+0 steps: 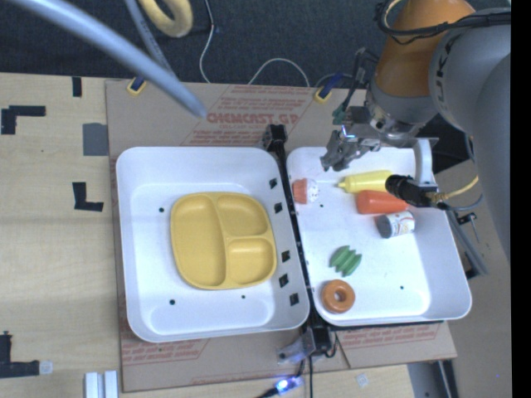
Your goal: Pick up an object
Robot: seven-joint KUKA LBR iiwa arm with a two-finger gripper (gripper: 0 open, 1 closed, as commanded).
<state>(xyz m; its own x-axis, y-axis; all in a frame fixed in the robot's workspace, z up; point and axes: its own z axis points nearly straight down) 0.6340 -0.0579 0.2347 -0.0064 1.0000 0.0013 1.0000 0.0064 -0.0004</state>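
in the camera view the gripper (336, 157) is hovering over the right bin's (431, 301) far edge; whether it is open i cannot tell. a yellow bottle (365, 182), orange block (377, 202), green piece (345, 260) and donut (338, 295) are lying there, while a yellow tray (222, 240) is sitting in the left bin (141, 222).

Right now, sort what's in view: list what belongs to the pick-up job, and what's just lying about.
Belongs to the job:
- tool, above the right bin
- yellow bottle
- orange bottle
- small grey can
- green pod-like item
- donut
- small orange-and-white item

Just lying about:
- yellow divided plate in the left bin
- cardboard sheet
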